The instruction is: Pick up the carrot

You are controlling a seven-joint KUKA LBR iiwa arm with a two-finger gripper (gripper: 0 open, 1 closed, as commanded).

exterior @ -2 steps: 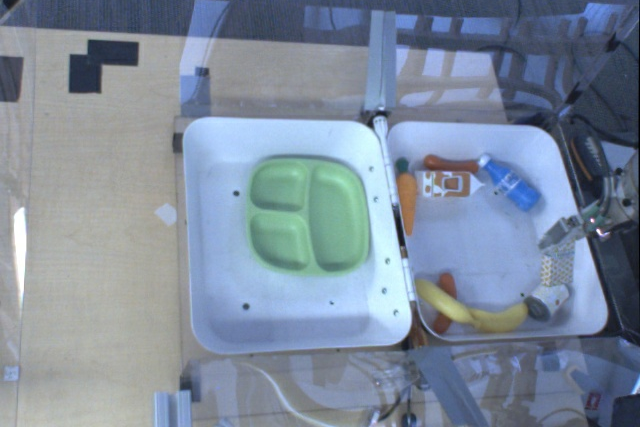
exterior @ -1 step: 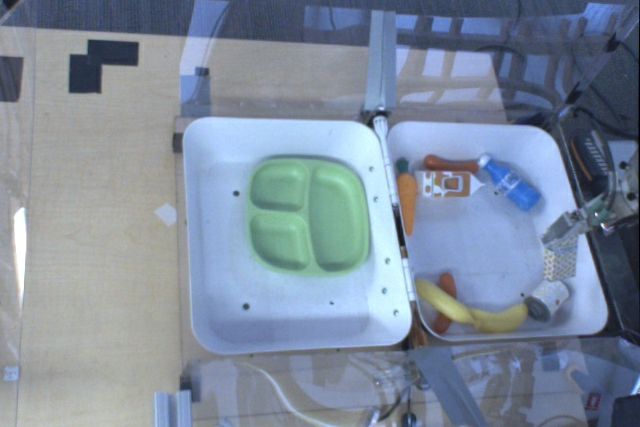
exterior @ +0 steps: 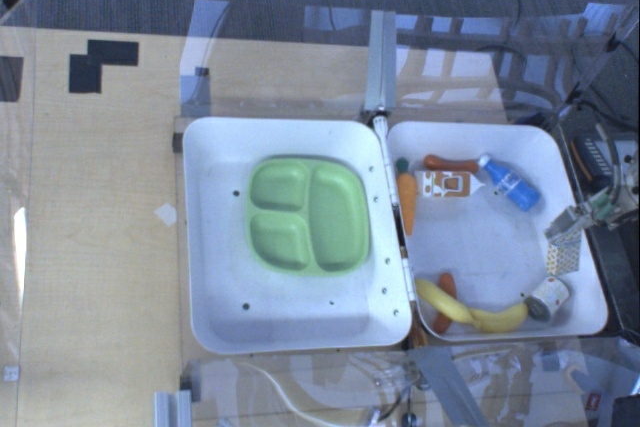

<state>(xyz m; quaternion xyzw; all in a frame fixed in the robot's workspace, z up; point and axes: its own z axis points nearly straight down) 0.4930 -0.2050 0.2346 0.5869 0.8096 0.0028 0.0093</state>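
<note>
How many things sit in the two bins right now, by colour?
Green: 1, plate
Orange: 1, carrot
Yellow: 1, banana
Blue: 1, bottle
Red-brown: 2, sausages
White and orange: 1, carton
Silvery: 1, can
Total: 8
</note>
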